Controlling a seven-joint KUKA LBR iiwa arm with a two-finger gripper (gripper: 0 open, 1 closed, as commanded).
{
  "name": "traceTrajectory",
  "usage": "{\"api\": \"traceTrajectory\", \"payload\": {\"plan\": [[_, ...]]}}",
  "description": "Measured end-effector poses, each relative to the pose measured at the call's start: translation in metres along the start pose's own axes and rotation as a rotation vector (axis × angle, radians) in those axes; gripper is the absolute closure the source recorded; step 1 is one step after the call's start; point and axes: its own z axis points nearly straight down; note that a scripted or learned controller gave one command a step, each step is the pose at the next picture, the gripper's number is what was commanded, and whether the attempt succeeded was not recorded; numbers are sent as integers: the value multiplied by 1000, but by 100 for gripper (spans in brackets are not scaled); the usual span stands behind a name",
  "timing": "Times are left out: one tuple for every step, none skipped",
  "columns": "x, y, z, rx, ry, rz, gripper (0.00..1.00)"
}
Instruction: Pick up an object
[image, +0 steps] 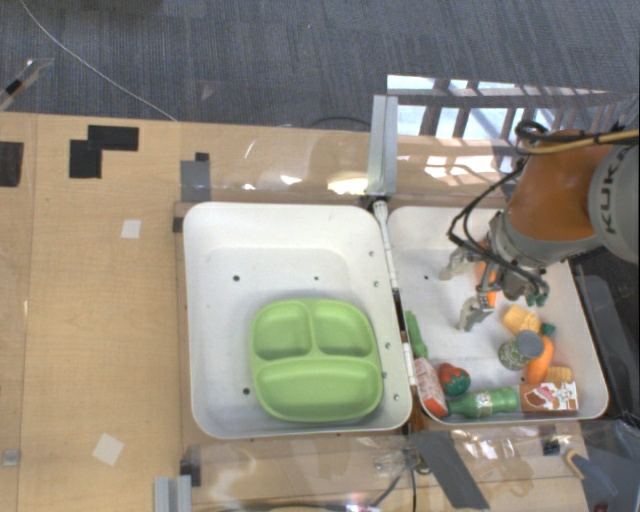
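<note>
over the right-hand shallow white bin (420, 250), the grey arm with its orange band (560, 195) reaches in from the right and points its end effector (478, 300) down, fingers spread, nothing between them.

the end effector hangs above bare bin floor in the middle of that bin, near a yellow toy block (521, 319) to its right. the other toys crowd the near right corner and front wall: a grey round piece (520, 352), an orange carrot-shaped toy (541, 359), a red and white carton (551, 397) whose print is too small to read, a green bottle (485, 403) lying flat, and a red tomato-like toy (454, 380). the far half of this bin is open floor. in the left bin (215, 260) a green divided plastic tray (315, 358) sits toward the front, on the wooden tabletop (90, 330).
</note>
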Motion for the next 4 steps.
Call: {"api": "traceTrajectory", "payload": {"plan": [[65,-11,-2,2,-3,-8,0],[-25,6,1,-1,-3,9,0],[26,-7,-1,1,-3,-126,0],[20,-6,-16,5,-21,-131,100]]}}
